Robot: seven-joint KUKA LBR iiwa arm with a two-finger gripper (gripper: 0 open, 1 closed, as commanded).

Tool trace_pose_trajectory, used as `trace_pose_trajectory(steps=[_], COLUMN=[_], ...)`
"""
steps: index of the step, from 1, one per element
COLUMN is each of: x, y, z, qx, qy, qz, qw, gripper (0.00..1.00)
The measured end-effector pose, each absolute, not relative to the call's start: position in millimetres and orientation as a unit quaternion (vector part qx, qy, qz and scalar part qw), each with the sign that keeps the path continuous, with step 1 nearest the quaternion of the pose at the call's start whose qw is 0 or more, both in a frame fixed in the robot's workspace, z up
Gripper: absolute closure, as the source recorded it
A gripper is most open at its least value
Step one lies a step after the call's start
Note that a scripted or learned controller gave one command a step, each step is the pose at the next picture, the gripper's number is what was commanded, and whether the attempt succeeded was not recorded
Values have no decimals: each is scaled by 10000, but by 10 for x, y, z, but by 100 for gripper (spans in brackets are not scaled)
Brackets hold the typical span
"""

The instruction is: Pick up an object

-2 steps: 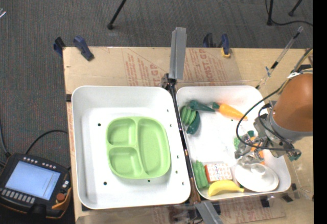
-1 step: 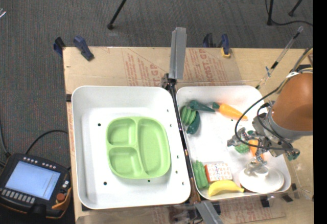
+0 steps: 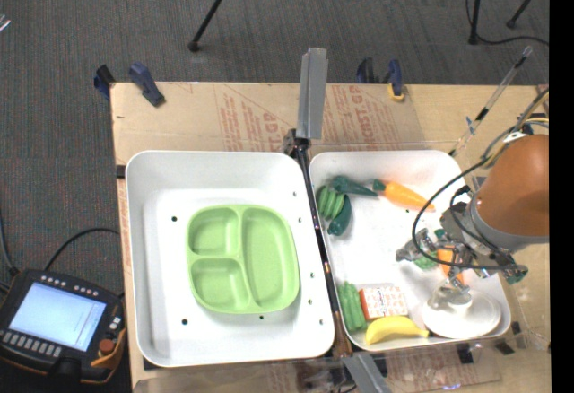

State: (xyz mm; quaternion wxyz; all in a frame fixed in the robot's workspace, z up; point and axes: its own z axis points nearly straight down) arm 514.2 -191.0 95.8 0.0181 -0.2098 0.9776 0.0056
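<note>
My gripper (image 3: 451, 286) hangs low over the right bin (image 3: 377, 169), near its right side, just above a white plate (image 3: 466, 318). Between the fingers I make out a small orange piece, but it is too blurred to name. A toy carrot (image 3: 402, 194) lies at the back of that bin beside a green pepper (image 3: 334, 204). A yellow banana (image 3: 395, 329), a small red and white box (image 3: 382, 301) and a green vegetable (image 3: 352, 305) rest along the front edge.
The left bin (image 3: 152, 203) holds a light green divided plate (image 3: 243, 258). A grey post (image 3: 313, 95) stands upright behind the seam between the bins. Cables trail at the right edge by the arm. A teach pendant (image 3: 58, 319) lies on the floor at left.
</note>
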Motion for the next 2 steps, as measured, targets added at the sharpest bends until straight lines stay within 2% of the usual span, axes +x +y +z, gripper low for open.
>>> trace_pose_trajectory(steps=[1,2], x=[5095,5159], y=[-1974,-1913], z=[1019,1052], qx=[-2101,-2122], qy=[9776,9770], qz=[18,27], qw=[103,199], gripper=[100,0])
